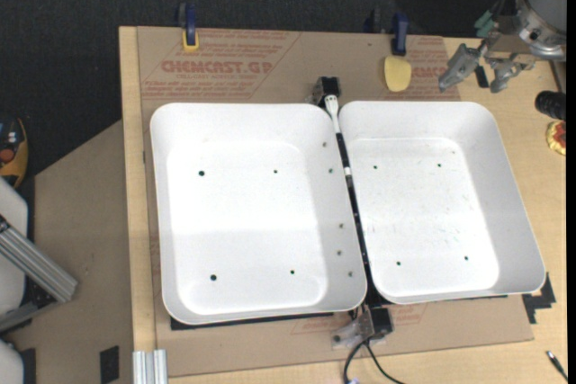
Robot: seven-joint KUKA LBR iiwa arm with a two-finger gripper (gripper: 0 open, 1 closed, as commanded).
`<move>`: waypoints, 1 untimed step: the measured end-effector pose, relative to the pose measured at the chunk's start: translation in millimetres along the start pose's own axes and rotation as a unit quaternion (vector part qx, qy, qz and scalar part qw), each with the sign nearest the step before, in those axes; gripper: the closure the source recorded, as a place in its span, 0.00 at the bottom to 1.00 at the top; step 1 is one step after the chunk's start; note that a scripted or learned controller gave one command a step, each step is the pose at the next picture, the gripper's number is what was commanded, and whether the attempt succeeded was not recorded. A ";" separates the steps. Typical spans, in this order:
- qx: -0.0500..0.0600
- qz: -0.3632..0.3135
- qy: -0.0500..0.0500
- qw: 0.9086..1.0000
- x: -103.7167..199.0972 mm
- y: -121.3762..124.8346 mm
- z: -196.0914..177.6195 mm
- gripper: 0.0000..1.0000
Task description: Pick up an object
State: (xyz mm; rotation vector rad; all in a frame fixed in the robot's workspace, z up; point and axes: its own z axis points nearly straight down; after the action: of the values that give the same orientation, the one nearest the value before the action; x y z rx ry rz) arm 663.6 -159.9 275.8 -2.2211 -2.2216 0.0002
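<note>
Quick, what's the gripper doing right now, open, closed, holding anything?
Gripper: open, fingers spread, nothing between them, hovering over the bench beyond the right bin.

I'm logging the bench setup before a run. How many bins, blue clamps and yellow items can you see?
White bins: 2 (left, right)
Blue clamps: 2 (left, right)
Yellow items: 1, on the board behind the bins
Total: 5

Two bins sit side by side, left bin touching right bin on the bench.
</note>
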 end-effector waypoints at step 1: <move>-0.002 0.000 -0.001 1.000 0.0 0.6 -11.2 1.00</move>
State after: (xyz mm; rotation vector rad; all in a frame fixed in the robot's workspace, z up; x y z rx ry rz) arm 664.2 -159.9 287.1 -2.2225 -2.2252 -0.0024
